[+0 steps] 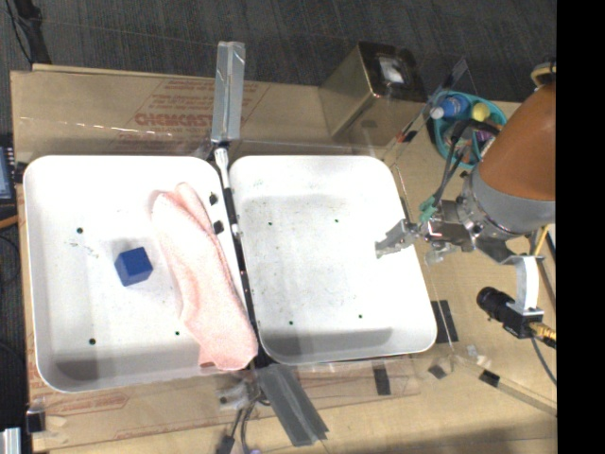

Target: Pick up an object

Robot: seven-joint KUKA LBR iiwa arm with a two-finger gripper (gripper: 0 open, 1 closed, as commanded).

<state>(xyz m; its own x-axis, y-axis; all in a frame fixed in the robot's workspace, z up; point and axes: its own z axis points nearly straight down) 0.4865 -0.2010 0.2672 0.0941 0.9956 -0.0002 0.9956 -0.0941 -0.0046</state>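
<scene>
Main risk: the small blue hard-edged cube [134,265] sits in the left shallow white plastic bin [57,197], well apart from the metal two-finger hand [392,244] at the right bin's [312,173] right wall, so a descent here would grab nothing. Hand state: cannot tell, too small and blurred. The soft, rumpled pink terry cloth [203,277] draped beside the cube, over the bins' divider, could snag or slip in a pinch.

A blue cube [134,265] and pale pink cloth [200,272] lie in the white left bin [57,187].
</scene>
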